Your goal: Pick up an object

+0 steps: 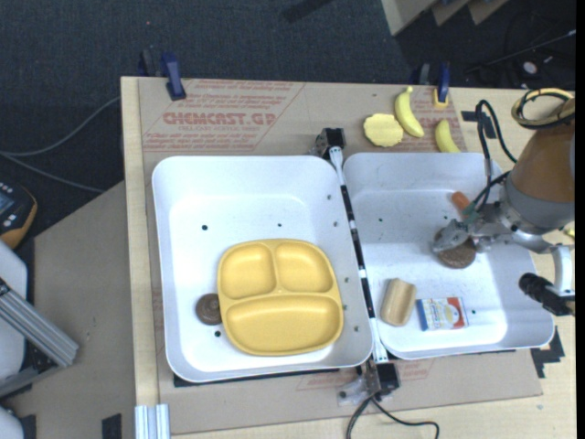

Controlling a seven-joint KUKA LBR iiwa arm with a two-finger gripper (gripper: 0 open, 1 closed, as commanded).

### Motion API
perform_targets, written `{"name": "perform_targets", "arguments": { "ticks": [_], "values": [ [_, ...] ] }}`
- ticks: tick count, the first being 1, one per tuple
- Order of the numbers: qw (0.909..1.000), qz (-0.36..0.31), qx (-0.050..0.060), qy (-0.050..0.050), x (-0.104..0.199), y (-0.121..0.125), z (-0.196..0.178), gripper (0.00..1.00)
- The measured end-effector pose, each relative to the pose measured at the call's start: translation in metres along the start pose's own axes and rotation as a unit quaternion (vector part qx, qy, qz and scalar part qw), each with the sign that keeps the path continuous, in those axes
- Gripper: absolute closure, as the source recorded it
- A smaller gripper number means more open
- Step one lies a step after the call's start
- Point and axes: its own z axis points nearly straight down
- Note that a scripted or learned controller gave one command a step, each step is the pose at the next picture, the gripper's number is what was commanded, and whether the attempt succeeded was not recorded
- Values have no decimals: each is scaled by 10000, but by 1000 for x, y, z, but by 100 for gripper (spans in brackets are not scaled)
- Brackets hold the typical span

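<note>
My gripper (pixel 452 240) hangs low in the right bin (pixel 402 186), coming in from the right. It is directly over a brown round object (pixel 460 256), which shows just below it. A small orange item (pixel 460 198) lies a little behind the gripper. Toward the front of the same bin lie a tan cylinder (pixel 397 301) and a small blue, white and red box (pixel 442 313). Nothing shows lifted off the bin floor.
The left bin (pixel 183 199) holds a yellow divided plate (pixel 277 295) with a small brown disc (pixel 208 309) at its left edge. Two bananas (pixel 409 113) (pixel 446 136) and a yellow lump (pixel 383 130) lie on the bench behind the right bin.
</note>
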Motion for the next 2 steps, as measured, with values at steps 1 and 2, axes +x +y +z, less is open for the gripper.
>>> {"name": "perform_targets", "arguments": {
  "ticks": [1, 2],
  "values": [
    [10000, -22, -3, 5, 75, 33, 10, 100],
    [10000, -34, -34, 13, 162, 42, -96, 100]
  ]
}}
